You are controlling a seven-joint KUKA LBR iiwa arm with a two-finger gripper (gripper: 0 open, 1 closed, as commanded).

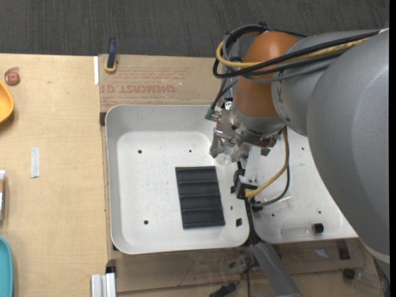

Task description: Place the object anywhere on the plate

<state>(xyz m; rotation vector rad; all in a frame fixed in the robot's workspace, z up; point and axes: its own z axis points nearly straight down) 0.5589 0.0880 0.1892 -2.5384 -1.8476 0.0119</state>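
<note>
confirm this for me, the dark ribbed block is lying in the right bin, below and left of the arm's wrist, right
Not quite: the dark ribbed block lies in the left bin, not the right bin. The camera view shows it flat on that bin's floor, below and left of the arm's wrist, as you said.

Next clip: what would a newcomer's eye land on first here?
The big grey arm with its orange band fills the right side, its gripper low over the left bin's right edge. Next comes the dark ribbed rectangular object lying flat in that bin, lower middle. Yellow and black cables hang below the wrist.
</note>
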